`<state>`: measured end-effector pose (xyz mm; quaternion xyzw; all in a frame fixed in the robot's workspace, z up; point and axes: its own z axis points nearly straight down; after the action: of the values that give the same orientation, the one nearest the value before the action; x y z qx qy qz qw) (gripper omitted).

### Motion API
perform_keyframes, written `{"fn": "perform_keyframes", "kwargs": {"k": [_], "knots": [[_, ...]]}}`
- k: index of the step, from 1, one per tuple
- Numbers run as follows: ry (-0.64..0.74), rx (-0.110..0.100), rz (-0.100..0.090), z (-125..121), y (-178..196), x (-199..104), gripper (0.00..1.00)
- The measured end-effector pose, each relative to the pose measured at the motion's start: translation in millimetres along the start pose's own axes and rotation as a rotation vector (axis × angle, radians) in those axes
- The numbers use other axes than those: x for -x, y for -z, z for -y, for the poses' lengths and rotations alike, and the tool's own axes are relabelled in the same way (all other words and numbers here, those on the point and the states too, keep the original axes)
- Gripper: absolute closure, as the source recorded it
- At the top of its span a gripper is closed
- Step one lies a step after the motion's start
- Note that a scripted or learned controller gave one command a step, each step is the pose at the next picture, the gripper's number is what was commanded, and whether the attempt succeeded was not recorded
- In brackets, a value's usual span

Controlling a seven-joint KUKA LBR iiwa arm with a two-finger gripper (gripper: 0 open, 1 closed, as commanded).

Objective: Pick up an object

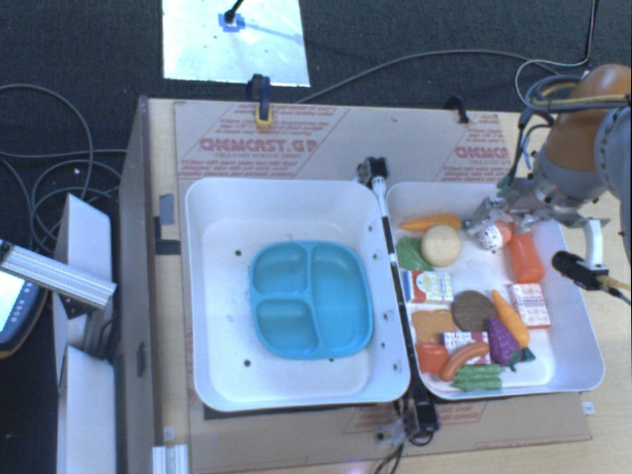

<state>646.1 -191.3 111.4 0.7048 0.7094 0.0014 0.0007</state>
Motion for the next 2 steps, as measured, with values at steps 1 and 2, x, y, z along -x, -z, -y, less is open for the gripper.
{"fn": "perform_keyframes", "kwargs": {"k": [1, 2], "knots": [[-0.001, -0.038, 0.003, -15.2, -31.6, -41.9, 0.0], [0.0, -0.023, -0.001, -18.7, -20.6, -44.7, 1.0]]}}
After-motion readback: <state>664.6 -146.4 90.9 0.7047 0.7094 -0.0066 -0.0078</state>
